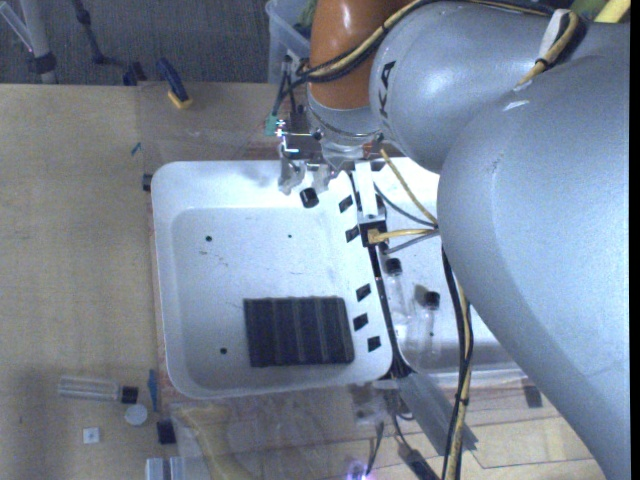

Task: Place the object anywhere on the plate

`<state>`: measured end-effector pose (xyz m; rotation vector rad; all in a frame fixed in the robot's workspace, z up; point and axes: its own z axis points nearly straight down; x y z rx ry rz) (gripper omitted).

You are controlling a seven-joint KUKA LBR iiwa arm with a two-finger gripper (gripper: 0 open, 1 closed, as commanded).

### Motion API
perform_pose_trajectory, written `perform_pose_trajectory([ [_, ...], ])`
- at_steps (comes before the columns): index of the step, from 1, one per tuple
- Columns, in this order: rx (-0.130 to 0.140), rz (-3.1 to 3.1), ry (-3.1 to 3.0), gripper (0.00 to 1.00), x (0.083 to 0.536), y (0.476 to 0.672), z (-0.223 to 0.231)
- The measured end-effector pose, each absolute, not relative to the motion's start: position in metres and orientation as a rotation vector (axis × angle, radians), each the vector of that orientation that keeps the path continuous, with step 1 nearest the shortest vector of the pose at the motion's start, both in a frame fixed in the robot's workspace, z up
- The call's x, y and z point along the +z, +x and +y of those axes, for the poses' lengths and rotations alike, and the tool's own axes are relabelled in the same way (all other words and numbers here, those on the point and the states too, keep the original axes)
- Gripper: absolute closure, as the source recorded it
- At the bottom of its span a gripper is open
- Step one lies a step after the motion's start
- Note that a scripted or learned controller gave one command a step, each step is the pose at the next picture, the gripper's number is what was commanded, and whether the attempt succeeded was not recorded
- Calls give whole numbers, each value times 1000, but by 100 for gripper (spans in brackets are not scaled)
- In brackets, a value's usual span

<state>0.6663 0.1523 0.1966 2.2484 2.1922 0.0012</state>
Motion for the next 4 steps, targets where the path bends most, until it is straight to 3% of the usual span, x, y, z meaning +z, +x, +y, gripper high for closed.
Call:
perform_pose_trajectory([
  [1,-9,2234,2217,100,94,661,216],
  [2,4,2689,1623,100,87,610,191],
  [3,4,2819,1382,100,130,647,196],
  [4,1,3042,792,100,176,602,187],
])
